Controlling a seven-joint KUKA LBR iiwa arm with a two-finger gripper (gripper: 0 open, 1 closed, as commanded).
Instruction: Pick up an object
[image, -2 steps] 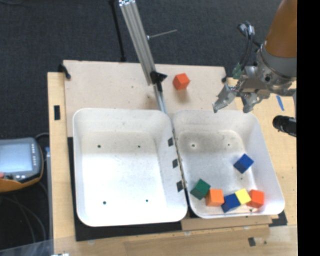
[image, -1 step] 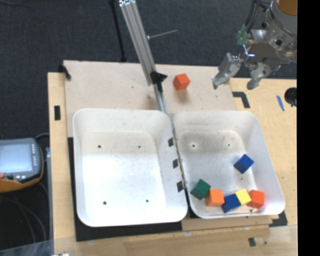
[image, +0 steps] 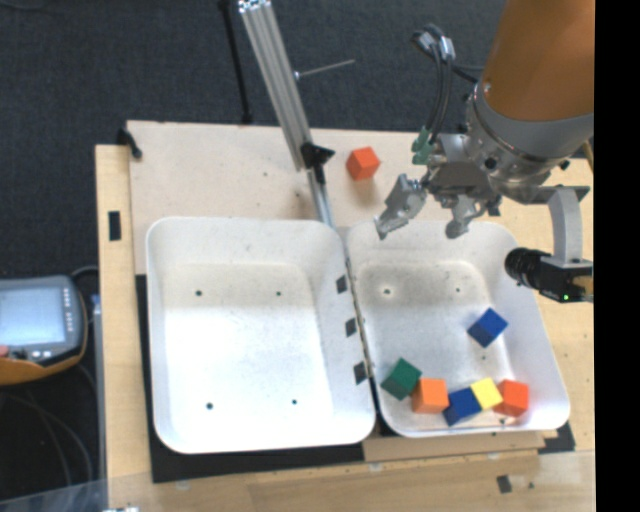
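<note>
End effector (image: 428, 216) hangs spread and empty, I think, over the right bin's (image: 548, 330) far rim, while the blocks huddle at the near edge, so dropping on that cluster (image: 458, 393) risks nudging neighbours or pinching two instead of one.

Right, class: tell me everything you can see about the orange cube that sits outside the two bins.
The orange cube is a small, solid-looking block with flat faces, evenly orange and seemingly matte, perhaps painted wood or foam. It rests on the pale bench top, beyond the far rims of the bins, slightly turned so a corner faces the camera. It lies just right of the slanted metal rail and left of the gripper, touching neither. Only the bench touches it.
</note>
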